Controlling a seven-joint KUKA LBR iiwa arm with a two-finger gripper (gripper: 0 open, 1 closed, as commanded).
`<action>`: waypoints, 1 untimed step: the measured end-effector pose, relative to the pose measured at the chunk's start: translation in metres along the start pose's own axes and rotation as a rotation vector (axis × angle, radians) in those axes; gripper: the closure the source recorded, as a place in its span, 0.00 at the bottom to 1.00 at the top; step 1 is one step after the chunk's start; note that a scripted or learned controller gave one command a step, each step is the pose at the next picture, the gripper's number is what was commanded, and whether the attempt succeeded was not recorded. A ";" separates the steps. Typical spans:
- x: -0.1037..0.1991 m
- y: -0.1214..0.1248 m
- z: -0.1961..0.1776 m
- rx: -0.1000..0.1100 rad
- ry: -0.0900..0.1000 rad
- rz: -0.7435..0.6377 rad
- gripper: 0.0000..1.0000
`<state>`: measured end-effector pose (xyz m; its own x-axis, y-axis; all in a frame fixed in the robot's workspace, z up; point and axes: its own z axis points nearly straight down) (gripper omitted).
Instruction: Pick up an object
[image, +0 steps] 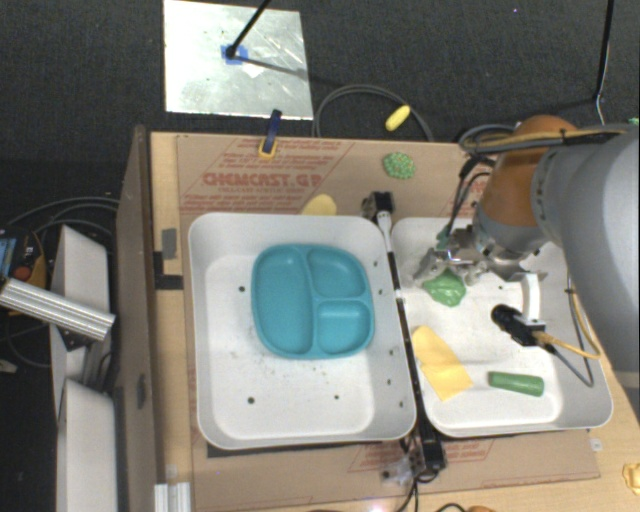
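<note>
While the jaws (445, 268) hang low in the right bin (585, 400), I cannot tell how they stand; a green lump (445, 291) lies just beneath them, by a yellow piece (440, 363).

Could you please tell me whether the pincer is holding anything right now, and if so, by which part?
It cannot be told. The pincer sits low in the right bin, right at the green object, but the view does not show that object between its fingertips.
</note>
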<state>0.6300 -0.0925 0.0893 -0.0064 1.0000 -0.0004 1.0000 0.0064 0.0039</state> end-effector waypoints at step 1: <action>-0.011 0.018 -0.030 -0.001 -0.001 -0.001 0.00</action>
<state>0.6480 -0.1030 0.1192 -0.0075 1.0000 -0.0011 1.0000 0.0075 0.0051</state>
